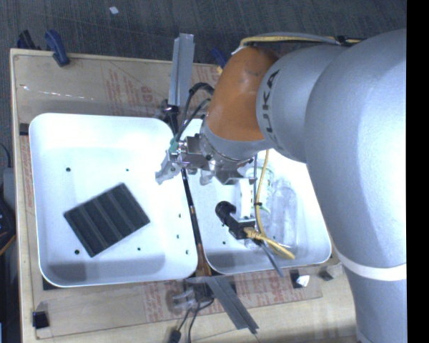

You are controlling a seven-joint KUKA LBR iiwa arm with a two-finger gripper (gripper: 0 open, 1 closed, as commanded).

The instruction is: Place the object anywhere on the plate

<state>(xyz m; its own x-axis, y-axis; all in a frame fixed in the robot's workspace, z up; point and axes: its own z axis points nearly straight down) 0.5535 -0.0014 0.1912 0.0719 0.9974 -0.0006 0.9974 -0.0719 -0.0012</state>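
Both bins [79, 156] are white, the striped plate [106, 219] black, the arm [343, 120] grey and orange, the object [280, 209] seemingly clear.

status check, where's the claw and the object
claw above left edge of right bin. clear object lying in it. dark ribbed plate in left bin, bare.

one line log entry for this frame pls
arm: over right bin | black plate: flat in left bin, nothing on it | clear item: right bin | placing: not done
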